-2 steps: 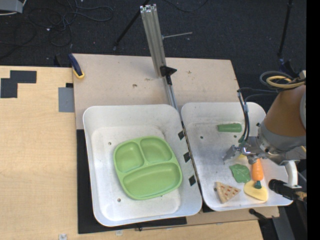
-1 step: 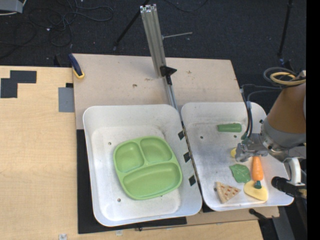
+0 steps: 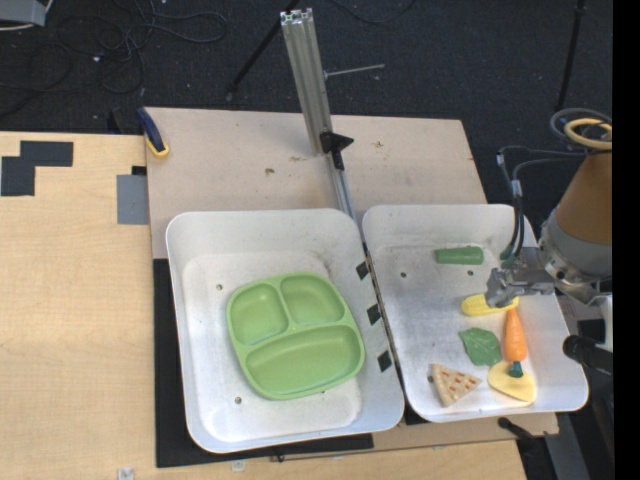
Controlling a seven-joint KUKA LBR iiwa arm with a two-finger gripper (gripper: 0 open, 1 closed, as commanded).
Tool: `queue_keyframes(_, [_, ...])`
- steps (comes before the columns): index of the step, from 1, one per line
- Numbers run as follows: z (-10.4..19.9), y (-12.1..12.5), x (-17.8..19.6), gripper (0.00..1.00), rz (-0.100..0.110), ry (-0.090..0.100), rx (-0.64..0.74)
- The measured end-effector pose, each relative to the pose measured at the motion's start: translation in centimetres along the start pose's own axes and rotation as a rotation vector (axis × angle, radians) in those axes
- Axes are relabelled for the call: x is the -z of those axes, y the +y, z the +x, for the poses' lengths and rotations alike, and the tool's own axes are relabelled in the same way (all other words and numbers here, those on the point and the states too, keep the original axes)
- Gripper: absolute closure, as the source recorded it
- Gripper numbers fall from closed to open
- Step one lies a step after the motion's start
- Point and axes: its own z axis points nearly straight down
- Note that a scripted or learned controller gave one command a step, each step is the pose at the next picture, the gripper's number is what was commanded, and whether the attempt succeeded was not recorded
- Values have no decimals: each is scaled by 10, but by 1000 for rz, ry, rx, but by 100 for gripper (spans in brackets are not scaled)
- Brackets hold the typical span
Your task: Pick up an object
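The right bin holds several toy foods. A green bean-like piece lies near its far side. A yellow banana-like piece lies mid-right. An orange carrot, a green leaf, a pizza slice and a yellow wedge lie toward the near edge. My gripper hangs low at the right end of the yellow banana-like piece and hides part of it. Nothing shows as lifted.
The left bin bears a green divided plate. A metal post rises behind the bins. The arm's grey and orange wrist stands over the right bin's right rim.
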Motion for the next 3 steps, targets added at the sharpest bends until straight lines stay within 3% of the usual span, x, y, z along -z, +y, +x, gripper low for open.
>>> queue_keyframes(1, [6, 5, 46, 100, -1, 0, 2])
queue_keyframes(2, [5, 6, 62, 100, 2, 1, 2])
queue_keyframes(3, [64, 8, 67, 100, 5, 4, 6])
